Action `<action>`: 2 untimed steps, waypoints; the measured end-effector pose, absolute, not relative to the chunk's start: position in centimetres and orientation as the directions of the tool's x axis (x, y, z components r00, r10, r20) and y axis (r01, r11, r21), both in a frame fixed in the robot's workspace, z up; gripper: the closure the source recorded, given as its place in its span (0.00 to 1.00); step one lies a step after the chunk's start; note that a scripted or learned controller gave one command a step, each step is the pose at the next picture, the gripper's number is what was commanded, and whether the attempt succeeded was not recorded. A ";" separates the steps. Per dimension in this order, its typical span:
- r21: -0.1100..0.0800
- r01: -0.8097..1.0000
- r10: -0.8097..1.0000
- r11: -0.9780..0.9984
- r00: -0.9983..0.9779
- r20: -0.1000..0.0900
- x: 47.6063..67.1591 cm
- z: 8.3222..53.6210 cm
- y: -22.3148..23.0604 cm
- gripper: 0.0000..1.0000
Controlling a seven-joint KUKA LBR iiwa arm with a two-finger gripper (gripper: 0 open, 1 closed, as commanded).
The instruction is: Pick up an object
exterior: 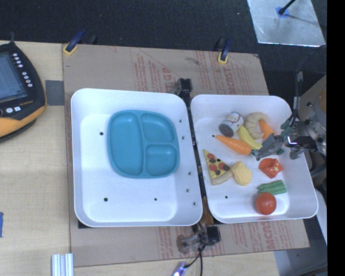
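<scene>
The left bin (pixel 80 171), well left of the gripper (pixel 268 148), holds a blue divided plate (pixel 142 144). The right bin (pixel 302 203) holds toy food: carrot (pixel 233 144) and banana (pixel 248 137) just left of the gripper, pizza slice (pixel 215 167) and corn (pixel 241 173) below-left, red pepper (pixel 270 167) just beneath, tomato (pixel 265 203) farther below. The gripper reaches in low from the right; whether it is open or closed cannot be told.

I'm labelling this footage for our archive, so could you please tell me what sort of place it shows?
Probably a robotics lab test bench: two white bins sit on clamped cardboard, one holding a blue divided plate, the other toy food such as a pizza slice, with a teach pendant alongside.
</scene>
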State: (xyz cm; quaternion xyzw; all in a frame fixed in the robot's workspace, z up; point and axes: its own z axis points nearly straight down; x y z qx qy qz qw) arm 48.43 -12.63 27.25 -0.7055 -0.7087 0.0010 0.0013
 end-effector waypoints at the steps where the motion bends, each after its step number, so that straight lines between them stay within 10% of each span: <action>1: -0.006 1.000 1.000 0.005 -0.005 0.001 47.5 12.6 -14.5 0.00; 2: -0.004 1.000 1.000 0.007 -0.007 0.000 55.9 9.1 -11.8 0.00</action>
